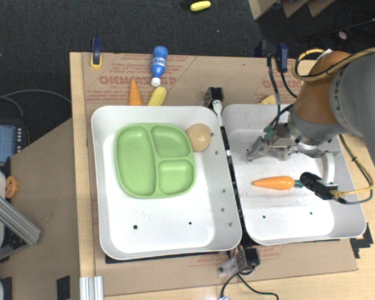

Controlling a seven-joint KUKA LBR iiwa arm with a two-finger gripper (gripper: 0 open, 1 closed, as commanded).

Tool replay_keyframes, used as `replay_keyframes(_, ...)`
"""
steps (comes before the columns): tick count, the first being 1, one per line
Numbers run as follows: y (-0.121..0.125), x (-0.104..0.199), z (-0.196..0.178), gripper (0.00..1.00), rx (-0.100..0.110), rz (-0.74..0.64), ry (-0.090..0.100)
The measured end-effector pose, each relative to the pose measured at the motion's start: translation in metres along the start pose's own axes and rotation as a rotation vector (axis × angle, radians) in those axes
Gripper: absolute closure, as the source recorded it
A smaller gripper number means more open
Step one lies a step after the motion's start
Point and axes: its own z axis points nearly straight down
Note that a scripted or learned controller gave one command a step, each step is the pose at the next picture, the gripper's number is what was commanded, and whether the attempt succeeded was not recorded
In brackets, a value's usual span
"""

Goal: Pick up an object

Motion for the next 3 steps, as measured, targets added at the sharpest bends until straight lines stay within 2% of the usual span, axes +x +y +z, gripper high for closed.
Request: replay_keyframes(3,0.0,0.0,0.0,0.0,0.0,0.0,0.0)
